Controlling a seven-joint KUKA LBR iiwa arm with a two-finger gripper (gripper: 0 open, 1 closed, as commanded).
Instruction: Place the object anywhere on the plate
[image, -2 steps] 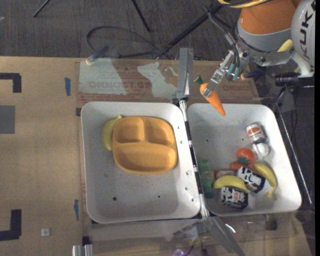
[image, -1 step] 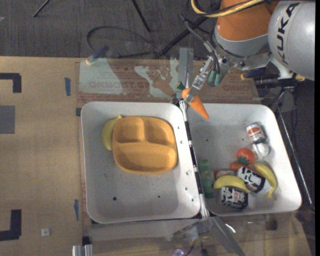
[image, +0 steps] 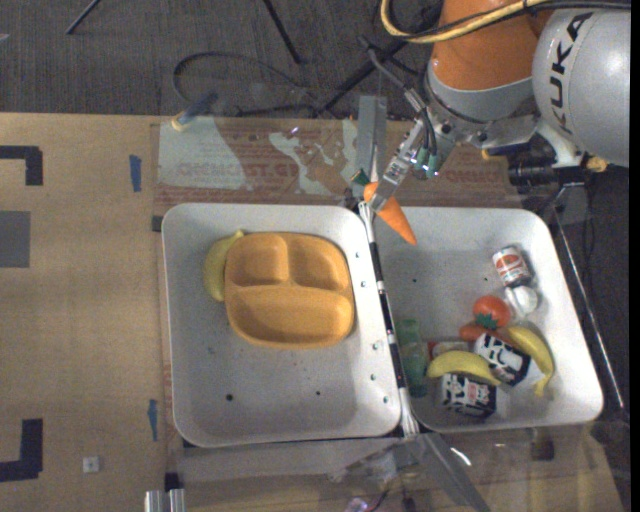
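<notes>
Pincer (image: 385, 192) hangs over the far end of the ridge between the two white bins, slim fingers closed on the thick end of an orange carrot (image: 396, 219). Carrot tilts, tip pointing down-right over the far-left corner of the right bin (image: 570, 330); can't tell if it's touching the bin floor or clear of it. Arm (image: 500, 50) comes in from the far right, mostly cut off by the frame edge.

Plate (image: 290, 290), orange w/ compartments, sits in the left bin (image: 190, 380), well apart from the carrot. Yellow item (image: 215, 268) pokes out from under the plate's left edge, mostly hidden.

Right bin's near-right part holds a cluttered pile: two bananas (image: 462, 366), a small can (image: 510, 266), an orange-red fruit (image: 490, 312), black-and-white items hard to make out.
</notes>
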